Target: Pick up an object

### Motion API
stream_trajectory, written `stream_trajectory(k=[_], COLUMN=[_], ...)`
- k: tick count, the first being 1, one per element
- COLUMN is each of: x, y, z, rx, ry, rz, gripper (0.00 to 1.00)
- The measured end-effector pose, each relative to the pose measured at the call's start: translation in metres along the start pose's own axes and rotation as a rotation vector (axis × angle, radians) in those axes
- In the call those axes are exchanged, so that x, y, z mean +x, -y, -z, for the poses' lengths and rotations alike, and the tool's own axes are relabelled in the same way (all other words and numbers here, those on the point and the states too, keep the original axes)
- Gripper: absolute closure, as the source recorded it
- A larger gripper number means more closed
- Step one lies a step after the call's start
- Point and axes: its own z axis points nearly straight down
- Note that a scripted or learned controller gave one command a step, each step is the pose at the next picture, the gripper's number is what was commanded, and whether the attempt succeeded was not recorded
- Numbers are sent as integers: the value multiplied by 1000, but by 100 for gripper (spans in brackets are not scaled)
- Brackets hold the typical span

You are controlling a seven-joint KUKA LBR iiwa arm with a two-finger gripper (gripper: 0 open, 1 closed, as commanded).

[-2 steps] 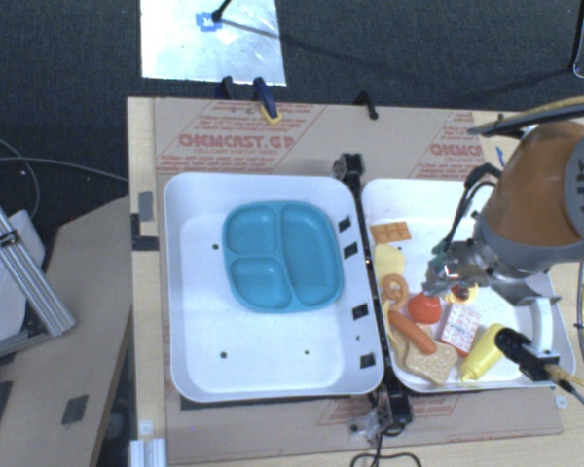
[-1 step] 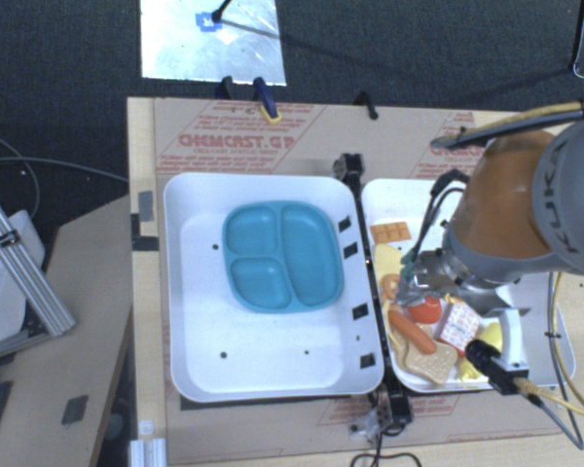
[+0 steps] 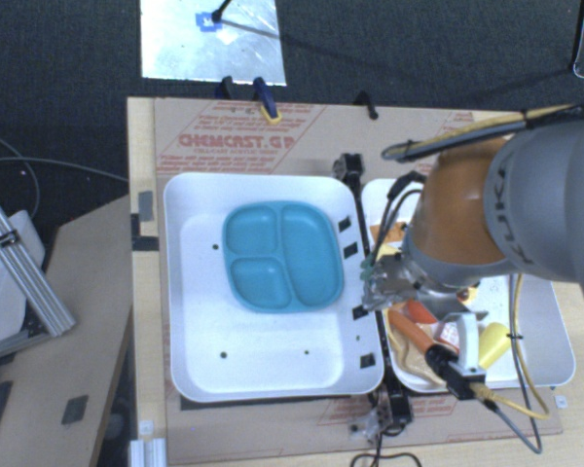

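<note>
The objects (image 3: pixel 420 327), orange and yellow pieces, are lying in the right bin (image 3: pixel 550 358) at its left wall, not yet lifted, while the end effector (image 3: pixel 384 285) is hanging just above them, its grip state impossible to tell.

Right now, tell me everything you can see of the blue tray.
The blue tray is a rounded rectangle of smooth, plastic-looking light blue, split by raised ridges into three compartments: two side by side at the far end and one along the near-left. All three hold nothing. It lies flat, right side up, turned slightly off square, in the upper middle of the left bin, resting on its floor. Its right edge lies close to the bin's right wall. The arm stands over the right bin, apart from it.
</note>
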Motion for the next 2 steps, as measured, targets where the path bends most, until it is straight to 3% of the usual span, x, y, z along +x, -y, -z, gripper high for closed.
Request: stream_trajectory(k=[1, 2], x=[45, 65], y=[-75, -99], z=[34, -1], rx=[-11, -2], ry=[1, 2], rz=[1, -3], gripper=[100, 100])
